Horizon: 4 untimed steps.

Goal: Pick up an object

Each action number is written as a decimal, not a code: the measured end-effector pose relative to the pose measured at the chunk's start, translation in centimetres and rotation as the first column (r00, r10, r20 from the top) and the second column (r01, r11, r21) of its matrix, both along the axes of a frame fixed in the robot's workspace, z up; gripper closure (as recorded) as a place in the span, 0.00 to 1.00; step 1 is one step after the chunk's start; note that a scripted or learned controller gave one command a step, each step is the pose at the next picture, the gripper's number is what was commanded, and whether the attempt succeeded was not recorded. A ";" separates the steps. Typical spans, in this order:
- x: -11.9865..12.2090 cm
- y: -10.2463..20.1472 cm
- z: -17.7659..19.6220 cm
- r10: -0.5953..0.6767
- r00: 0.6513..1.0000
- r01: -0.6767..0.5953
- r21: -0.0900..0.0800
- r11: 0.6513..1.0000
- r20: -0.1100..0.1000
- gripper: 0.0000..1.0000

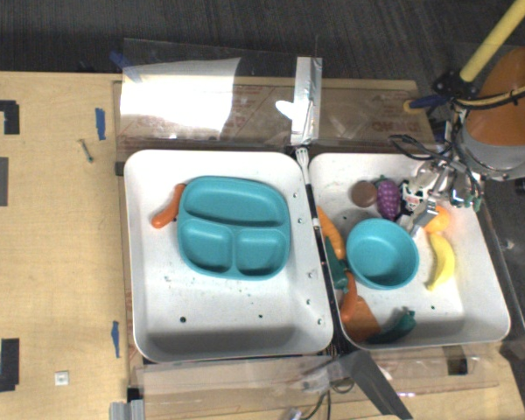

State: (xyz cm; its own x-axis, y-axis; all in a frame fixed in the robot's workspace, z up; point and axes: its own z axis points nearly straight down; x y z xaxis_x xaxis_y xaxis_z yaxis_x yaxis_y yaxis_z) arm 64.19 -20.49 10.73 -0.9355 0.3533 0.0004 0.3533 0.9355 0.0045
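Jaws (424,201) hang low over the back of the right bin (486,309), at the end of the grey arm reaching in from the right; whether they are parted or closed I cannot tell, since cables and glare hide the tips. No object is seen between them. Largest nearby is the teal bowl (382,252), just in front and left of the jaws. The yellow banana (440,259) lies just in front, its long axis running front to back along the bowl's right side. The purple grape bunch (388,198) sits just left of the jaws, probably the nearest target.
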 end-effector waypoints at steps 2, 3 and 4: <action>-0.3 -1.2 -0.1 -0.188 0.982 0.188 0.004 0.982 0.001 0.00; -0.8 -1.0 -0.1 -0.295 0.956 0.295 0.009 0.956 0.012 0.00; -0.7 -0.8 -0.1 -0.407 0.913 0.407 0.013 0.913 0.004 0.00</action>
